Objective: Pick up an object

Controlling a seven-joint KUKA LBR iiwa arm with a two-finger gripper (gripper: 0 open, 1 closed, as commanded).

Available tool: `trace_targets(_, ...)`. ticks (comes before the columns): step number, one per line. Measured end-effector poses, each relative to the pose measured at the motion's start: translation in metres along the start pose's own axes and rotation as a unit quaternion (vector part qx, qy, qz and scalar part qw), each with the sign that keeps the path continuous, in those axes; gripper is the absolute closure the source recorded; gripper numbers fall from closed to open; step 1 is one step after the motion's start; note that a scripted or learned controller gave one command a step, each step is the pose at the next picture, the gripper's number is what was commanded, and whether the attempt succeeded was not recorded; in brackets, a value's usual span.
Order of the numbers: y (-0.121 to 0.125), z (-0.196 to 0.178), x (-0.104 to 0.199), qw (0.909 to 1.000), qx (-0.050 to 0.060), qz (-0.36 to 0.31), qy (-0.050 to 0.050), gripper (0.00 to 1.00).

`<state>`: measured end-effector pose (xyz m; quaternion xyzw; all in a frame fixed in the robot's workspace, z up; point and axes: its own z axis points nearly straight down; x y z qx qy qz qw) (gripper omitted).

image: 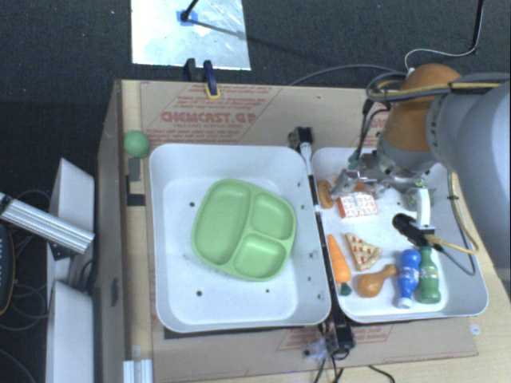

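The objects are lying in the right bin [471, 298]: a red-and-white box [357, 206] toward its far left corner, a pizza slice [363, 250] at the middle, a carrot [339, 262] along the left wall, and a drumstick [374, 280], blue bottle [408, 276] and green bottle [429, 280] by the near edge. The gripper [357, 183] is hanging just beyond the box; whether it is grasping anything cannot be told. A green divided plate [243, 228] is sitting in the left bin [172, 294]. A green ball [136, 143] is resting near the bench's far left corner.
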<state>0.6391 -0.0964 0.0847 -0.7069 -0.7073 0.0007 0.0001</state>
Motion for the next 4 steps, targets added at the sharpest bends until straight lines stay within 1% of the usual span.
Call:
trace_targets(1,0.020,0.006,-0.006,0.9998,0.021,0.003,0.004,0.00)
trace_targets(2,0.020,-0.003,-0.007,0.9997,0.022,0.003,0.004,1.00)
trace_targets(3,-0.033,-0.102,0.041,1.0000,-0.003,-0.002,0.001,1.00)
trace_targets(4,-0.083,-0.143,0.135,1.0000,-0.001,-0.002,0.001,1.00)
